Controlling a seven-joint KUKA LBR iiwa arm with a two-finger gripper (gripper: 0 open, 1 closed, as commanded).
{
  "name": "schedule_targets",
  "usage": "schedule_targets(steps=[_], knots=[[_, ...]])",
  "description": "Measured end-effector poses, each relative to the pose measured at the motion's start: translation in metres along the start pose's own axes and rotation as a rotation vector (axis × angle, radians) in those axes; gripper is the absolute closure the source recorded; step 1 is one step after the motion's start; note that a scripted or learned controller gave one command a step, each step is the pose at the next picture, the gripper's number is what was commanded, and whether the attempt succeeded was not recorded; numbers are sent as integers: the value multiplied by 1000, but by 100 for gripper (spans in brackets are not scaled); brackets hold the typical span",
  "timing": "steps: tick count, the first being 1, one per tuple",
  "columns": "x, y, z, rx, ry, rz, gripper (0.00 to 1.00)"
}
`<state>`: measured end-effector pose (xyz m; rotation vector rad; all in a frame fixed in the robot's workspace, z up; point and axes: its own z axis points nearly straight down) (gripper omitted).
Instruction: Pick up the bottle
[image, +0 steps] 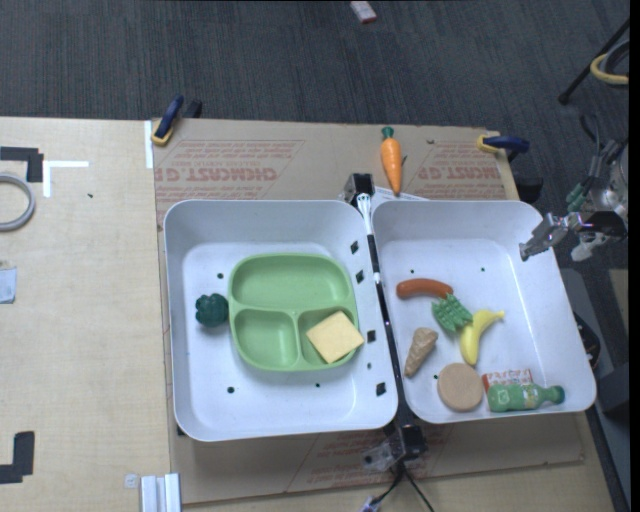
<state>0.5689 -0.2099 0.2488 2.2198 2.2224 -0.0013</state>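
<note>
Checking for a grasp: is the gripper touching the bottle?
Apart. The camera view shows the gripper at the right bin's far right rim, with bare bin floor between it and the bottle lying near the front edge.

Green bottle (525, 397) (red-and-white label), yellow banana (476, 333), green tray (292, 310), white bins (270, 418).

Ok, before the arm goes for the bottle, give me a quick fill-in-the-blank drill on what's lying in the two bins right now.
1. The green plastic bottle lies on its side in the ____ white bin.
2. The yellow cheese wedge sits in the green divided ____.
3. The round tan cookie lies just ____ of the bottle.
4. The orange toy carrot lies outside the bins, on the ____.

Missing words: right; tray; left; cardboard
</note>
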Motion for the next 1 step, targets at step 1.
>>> schedule_targets(steps=[1], knots=[[0, 0, -10, -1, -2, -3, 100]])
